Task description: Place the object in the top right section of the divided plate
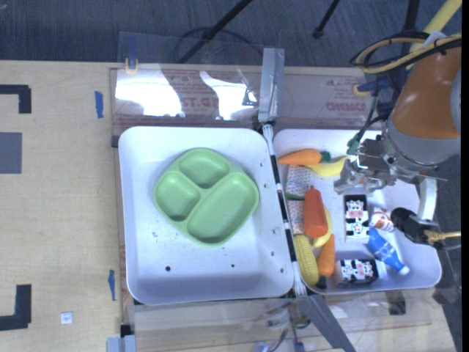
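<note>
Pale wood is what we see across the worktop (58, 218), with black marks and bits of blue tape at its left side, and dark grey carpet beyond its far edge, crossed by black stand legs and cables. Two white bins sit side by side. In the left bin (146, 262) lies the green plate (206, 195), three sections, nothing in any of them.

Over to the right bin (429, 270), and we have a crowd: a carrot (301, 156) and a banana (331, 169) at the far end, a second carrot (314, 213) down the left wall, corn (305, 257) near the front corner, two cow-print cartons (355, 218) and a blue bottle (385, 249).

The arm (432, 108) comes in from the right, and the claw (364, 173) hangs over the far part of that right bin, just beside the banana and above the upper carton. We cannot tell how wide it stands, and we see nothing gripped in it. The plate is well apart from it, across the divider.
</note>
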Robot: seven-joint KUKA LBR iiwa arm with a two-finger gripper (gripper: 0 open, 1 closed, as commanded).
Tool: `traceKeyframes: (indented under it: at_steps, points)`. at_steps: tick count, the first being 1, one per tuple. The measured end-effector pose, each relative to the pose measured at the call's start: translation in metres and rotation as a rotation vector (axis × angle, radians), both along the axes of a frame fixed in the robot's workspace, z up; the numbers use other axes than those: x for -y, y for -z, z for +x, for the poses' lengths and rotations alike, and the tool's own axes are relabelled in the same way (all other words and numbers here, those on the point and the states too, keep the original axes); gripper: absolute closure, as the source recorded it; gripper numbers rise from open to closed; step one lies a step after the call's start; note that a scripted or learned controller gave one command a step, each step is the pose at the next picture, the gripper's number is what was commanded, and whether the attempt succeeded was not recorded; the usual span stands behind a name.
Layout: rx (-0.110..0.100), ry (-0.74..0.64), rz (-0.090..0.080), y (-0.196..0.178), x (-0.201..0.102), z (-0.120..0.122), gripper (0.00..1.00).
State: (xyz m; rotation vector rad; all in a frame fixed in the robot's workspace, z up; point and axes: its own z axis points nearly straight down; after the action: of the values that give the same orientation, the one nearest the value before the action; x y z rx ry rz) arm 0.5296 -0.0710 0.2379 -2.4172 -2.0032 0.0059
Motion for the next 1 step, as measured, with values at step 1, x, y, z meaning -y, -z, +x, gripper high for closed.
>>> traceKeyframes:
  at_steps: [1]
  points:
    - [-0.001, -0.104, 0.001, 0.052, -0.0781, -0.006, 1.0]
